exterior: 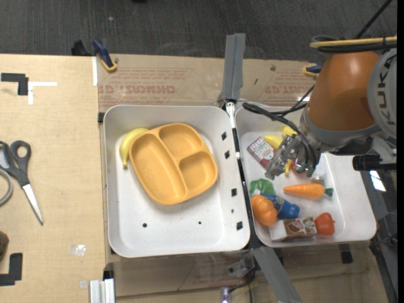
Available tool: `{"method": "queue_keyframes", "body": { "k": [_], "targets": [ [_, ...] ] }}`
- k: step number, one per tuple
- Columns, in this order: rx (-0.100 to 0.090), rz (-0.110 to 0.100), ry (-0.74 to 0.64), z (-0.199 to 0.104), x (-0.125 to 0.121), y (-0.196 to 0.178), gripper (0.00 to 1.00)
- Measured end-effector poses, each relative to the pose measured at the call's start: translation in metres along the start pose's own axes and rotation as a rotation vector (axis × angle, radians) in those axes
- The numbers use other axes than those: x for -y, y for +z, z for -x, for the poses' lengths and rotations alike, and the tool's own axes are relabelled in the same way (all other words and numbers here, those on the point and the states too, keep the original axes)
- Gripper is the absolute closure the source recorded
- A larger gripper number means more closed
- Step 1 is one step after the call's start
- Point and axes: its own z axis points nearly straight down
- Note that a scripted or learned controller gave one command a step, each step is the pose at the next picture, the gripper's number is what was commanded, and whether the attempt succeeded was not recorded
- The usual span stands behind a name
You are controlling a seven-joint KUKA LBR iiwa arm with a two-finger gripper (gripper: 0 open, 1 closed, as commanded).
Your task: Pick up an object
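Your gripper [291, 160] hangs low in the right bin [353, 232], just under the orange band [344, 90] of the arm, and you cannot tell its state from this slanted overhead camera view, since dark metal and cables crowd together there. It sits close above the upper part of the bin's clutter, near a small yellow piece [276, 141] and a pink-and-white packet [259, 148], and nothing can be seen caught in it, so count no object as picked yet. Below it lie your likely targets: a toy carrot [305, 190] lying across the bin, a green item [261, 186] just beside an orange round fruit [264, 210], a blue piece [287, 207], a small brown box [299, 227] and a red-orange tomato-like toy [324, 223]. They are bunched near the bin's left wall and front, touching in places, so a clean grasp probably calls for the carrot, which lies most apart. Look left and you see the other bin [126, 232] bearing a yellow divided plate [173, 163] with a banana [129, 142] tucked under its rim, well apart from the arm. Scissors [22, 172] rest on the bench [50, 118] farther left.
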Motion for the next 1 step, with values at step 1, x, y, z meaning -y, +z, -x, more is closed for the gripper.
{"method": "queue_keyframes", "body": {
  "k": [1],
  "targets": [
    [0.0,-0.001,-0.096,0.0457,-0.0309,-0.0591,1.0]
  ]
}}
